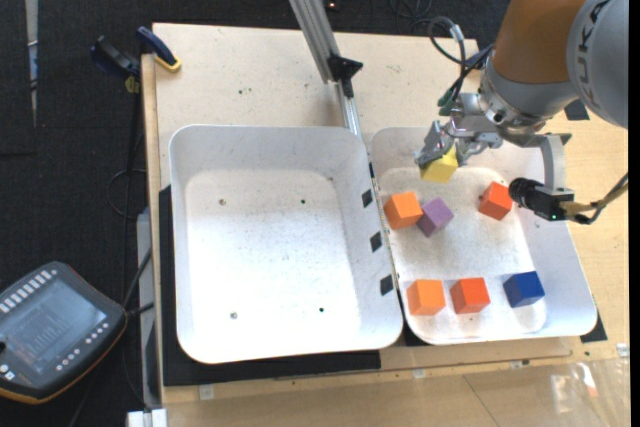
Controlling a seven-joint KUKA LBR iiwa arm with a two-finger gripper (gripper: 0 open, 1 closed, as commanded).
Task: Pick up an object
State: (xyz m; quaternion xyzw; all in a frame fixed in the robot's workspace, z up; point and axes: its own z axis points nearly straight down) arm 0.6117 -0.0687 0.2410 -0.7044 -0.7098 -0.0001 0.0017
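The gripper (pixel 440 153) is closed on the yellow block (pixel 440 167), held between its fingers near the far edge of the right bin (pixel 560 255). The block appears lifted clear, so the pick seems secured.

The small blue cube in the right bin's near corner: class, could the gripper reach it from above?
Probably yes: the small blue cube stands apart from the red-orange cube, uncovered, though the gripper already holds a yellow block.

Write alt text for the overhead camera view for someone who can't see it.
A robot gripper holds a yellow block between its fingers above the right bin, which contains orange, purple and blue blocks. The left bin sits beside it.
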